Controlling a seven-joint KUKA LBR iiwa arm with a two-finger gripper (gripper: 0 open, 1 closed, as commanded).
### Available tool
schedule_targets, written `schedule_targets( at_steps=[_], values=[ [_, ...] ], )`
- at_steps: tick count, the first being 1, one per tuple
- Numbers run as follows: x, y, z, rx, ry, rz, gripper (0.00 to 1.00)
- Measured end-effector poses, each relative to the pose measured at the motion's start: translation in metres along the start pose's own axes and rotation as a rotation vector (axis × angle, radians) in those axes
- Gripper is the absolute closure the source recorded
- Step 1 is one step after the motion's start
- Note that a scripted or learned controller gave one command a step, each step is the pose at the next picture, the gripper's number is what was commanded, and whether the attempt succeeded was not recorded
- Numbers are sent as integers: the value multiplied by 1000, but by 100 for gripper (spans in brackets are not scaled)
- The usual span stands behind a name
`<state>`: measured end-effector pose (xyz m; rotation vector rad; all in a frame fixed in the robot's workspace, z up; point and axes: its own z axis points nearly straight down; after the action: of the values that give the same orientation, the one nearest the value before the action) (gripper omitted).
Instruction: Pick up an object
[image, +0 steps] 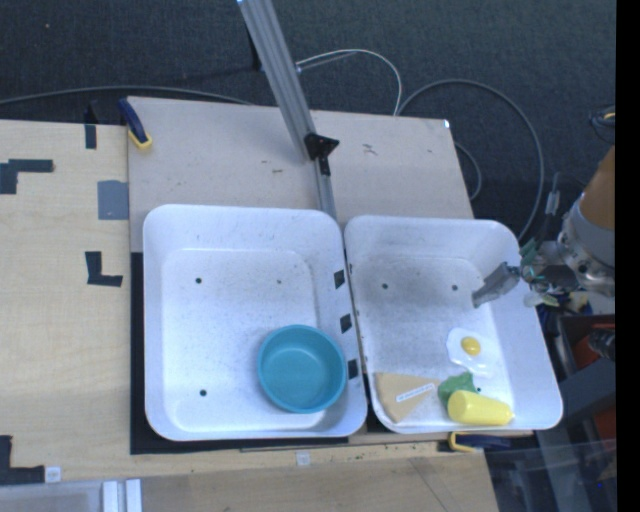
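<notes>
Camera view. Dark carpet with looping cables surrounds a pale wooden bench (60, 300) carrying two shallow white bins side by side; a grey metal pole (285, 75) slants down toward their shared edge. Left bin (175, 235) holds one blue bowl (301, 367), upright near its front right corner. Right bin (420, 240) holds four small items clustered at its front right: a fried-egg toy (468, 347), flat on the floor; a tan wedge (404, 394), lying flat in front of the egg and to its left; a yellow pepper-like piece (479, 408) with a green piece (457, 386) touching it.

Gripper (497, 283) reaches over the right bin's right wall, well above the egg toy and apart from it. One grey finger shows as a slanted bar; how far the fingers stand open cannot be told, and nothing is seen between them.

Handling, as judged: all four items look like light, rigid plastic play food, smooth and likely slippery. The rounded yellow piece offers the best hold across its narrow width; the egg and wedge lie too flat for an easy pinch. The bowl would need a rim grasp.

No brand, label or legible writing is visible.
</notes>
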<state>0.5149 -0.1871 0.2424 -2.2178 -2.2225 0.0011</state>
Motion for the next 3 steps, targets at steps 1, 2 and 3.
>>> schedule_targets(
  at_steps=[1, 2, 3],
  values=[
    [0, 0, 0, 0, 0, 0, 0],
    [6, 2, 45, 4, 0, 0, 0],
    [9, 8, 92, 5, 0, 0, 0]
  ],
)
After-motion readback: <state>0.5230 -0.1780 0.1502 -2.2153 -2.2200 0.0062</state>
